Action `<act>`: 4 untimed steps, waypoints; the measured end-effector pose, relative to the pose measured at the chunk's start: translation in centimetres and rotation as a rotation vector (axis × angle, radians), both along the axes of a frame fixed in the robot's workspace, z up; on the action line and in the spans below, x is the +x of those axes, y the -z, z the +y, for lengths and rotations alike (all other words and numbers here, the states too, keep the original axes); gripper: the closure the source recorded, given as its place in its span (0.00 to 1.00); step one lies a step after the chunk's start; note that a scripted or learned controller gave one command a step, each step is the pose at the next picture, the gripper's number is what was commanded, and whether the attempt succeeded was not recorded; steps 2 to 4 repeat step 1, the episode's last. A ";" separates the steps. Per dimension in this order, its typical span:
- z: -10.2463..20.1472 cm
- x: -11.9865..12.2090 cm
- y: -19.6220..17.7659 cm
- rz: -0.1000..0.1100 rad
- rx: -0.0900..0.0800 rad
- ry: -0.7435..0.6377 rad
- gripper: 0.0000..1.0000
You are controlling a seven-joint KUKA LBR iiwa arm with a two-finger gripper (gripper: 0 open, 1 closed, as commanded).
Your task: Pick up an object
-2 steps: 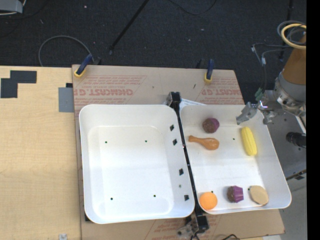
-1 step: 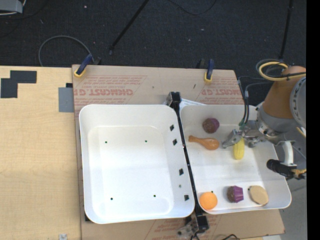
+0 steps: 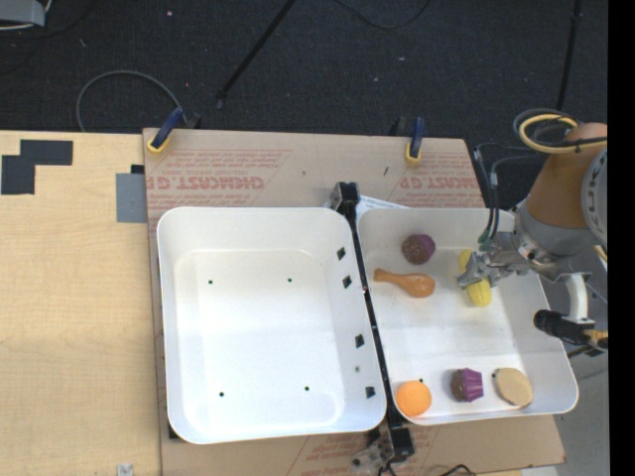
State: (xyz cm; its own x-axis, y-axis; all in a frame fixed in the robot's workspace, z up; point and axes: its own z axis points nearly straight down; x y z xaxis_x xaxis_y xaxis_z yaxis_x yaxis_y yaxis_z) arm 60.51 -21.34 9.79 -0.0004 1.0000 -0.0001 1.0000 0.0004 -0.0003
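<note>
The claw (image 3: 479, 278) sits low over the right bin (image 3: 541, 360), at about three o'clock of that bin's floor, hard against a small yellow piece (image 3: 479, 293). Another bit of yellow shows just above it. The piece touches the claw's tip, but I cannot tell how far the claw is spread or whether the piece is truly gripped.

At nine o'clock from the claw lies a tan spoon (image 3: 407, 283), smooth, its bowl pointing toward the claw. At ten o'clock, near the bin's far wall, rests a dark purple ball (image 3: 418, 248), round and dull. Along the near wall, from seven to five o'clock, sit an orange ball (image 3: 414, 398), a ribbed purple cup (image 3: 466, 385) and a flat beige oval (image 3: 513, 387), the last two just beside each other.

The left bin (image 3: 179, 315) is glossy white plastic with rounded corners. Both bins stand on printed cardboard (image 3: 258, 172) held by blue and yellow clamps (image 3: 166, 132) at the far edge.
</note>
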 end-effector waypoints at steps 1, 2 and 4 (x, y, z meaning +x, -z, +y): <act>7.1 3.2 -4.4 -0.004 0.001 -0.005 1.00; 7.1 3.2 -4.4 -0.004 0.001 -0.005 1.00; 7.1 3.2 -4.4 -0.004 0.001 -0.005 1.00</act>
